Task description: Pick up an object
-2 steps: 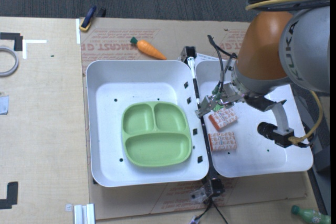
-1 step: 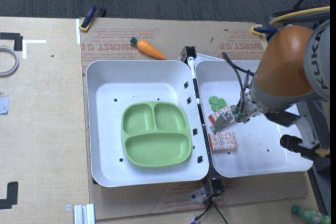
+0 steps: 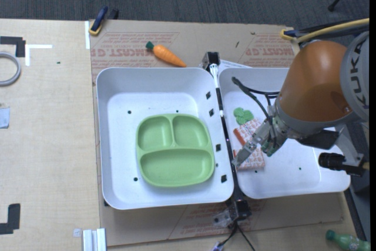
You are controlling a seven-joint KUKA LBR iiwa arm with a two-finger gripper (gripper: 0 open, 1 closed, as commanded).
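Tool (image 3: 242,154) dips low into the right bin (image 3: 305,176), down by the small snack packet (image 3: 251,144), likely to grab it. Its grip cannot be told.

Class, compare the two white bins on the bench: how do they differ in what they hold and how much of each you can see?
The left bin holds a green divided plate; the right bin holds small items: something green and a patterned packet. The left bin is in full view; the arm covers part of the right bin. Both are shallow, white, and side by side.
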